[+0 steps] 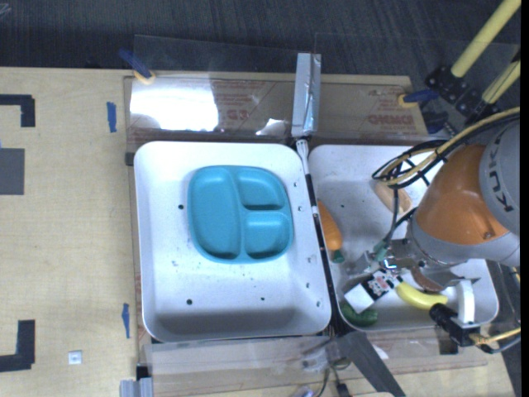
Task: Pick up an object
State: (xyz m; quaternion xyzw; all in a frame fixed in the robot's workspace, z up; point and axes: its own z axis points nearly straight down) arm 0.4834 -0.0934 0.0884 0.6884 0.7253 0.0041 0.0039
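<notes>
Hand (382,281) is low in the right bin (347,165), at its near end; whether it is open or closed cannot be told. A banana (416,296) lies just right of it, a carrot (331,230) further left by the bin's left wall. Judged step: descent to grasp. Next move calls for confirming contact before lifting. Left bin (157,222) holds a blue divided plate (240,212).

In the right bin you'll see an orange carrot-like piece (331,231) lying lengthwise by the left wall and a yellow banana (418,297) nearer the front, partly under the arm.
</notes>
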